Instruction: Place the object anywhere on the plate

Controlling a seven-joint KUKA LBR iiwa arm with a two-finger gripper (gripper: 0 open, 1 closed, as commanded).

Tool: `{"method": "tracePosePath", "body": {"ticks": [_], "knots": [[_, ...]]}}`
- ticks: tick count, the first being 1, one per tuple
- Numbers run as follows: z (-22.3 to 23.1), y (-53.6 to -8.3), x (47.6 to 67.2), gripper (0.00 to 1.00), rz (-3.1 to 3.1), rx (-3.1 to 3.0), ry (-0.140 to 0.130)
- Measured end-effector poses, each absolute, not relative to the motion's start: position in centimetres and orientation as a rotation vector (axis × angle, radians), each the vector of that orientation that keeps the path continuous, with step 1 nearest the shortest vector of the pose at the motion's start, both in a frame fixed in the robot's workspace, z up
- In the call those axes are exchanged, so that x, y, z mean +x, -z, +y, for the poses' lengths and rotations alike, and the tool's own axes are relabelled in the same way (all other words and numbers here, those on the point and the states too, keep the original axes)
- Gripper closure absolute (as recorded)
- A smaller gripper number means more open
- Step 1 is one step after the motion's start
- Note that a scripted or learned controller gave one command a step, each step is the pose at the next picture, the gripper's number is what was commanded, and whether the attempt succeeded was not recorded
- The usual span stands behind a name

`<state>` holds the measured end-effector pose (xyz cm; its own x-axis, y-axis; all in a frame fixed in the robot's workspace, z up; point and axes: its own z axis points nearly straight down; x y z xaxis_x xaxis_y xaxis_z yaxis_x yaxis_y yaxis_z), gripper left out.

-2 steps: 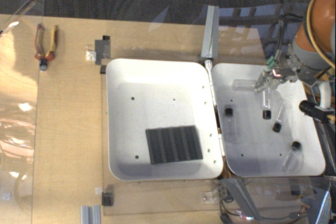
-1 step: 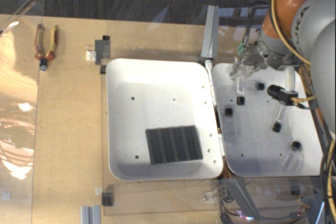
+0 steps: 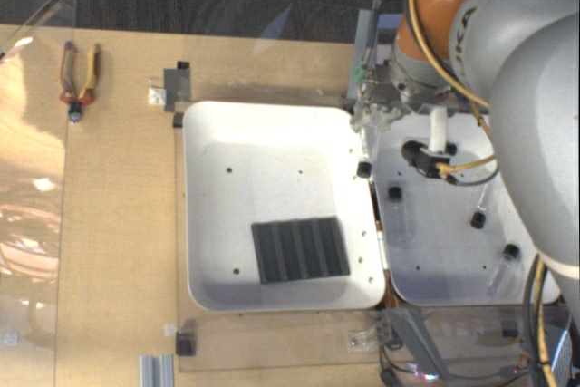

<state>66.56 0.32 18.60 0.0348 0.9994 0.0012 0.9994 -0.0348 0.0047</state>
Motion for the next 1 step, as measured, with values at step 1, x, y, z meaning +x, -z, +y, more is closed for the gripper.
{"method": "tracePosePath", "body": {"ticks": [1], "knots": [[11.9,-18.89,66.92,1.0,2.487,1.913,-0.008]]}}
